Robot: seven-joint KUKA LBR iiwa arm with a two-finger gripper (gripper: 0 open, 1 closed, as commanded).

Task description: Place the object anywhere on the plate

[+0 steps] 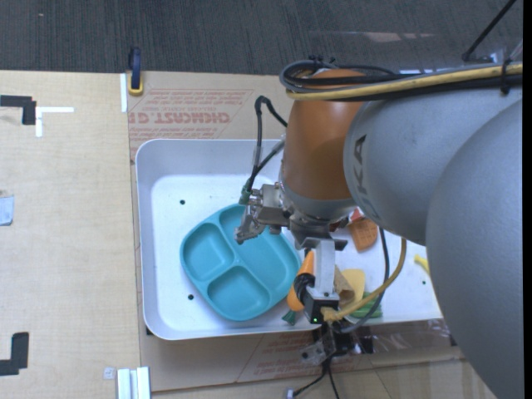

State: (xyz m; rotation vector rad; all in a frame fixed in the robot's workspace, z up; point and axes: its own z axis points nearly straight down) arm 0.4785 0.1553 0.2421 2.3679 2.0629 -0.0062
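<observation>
From the camera view above, a shallow white plastic bin [158, 223] stands on a brown cardboard sheet [191, 115] on the pale wooden bench [66, 223]. A light blue plastic plate with three compartments [237, 293] lies flat in the bin, near its front wall. The grey arm with the orange band [324, 148] reaches in from the right and covers the right part of the bin. The claw [249, 223] hangs over the upper right rim of the plate. The wrist shadows it, so I cannot tell if it is apart or together.

A small orange carrot-shaped piece [307, 264] lies in the bin just beside the plate's right rim, perhaps touching it. Further right are a brown-orange lump [364, 236] and a pale yellow piece [356, 281]. A small green piece [292, 316] lies near the front wall.
</observation>
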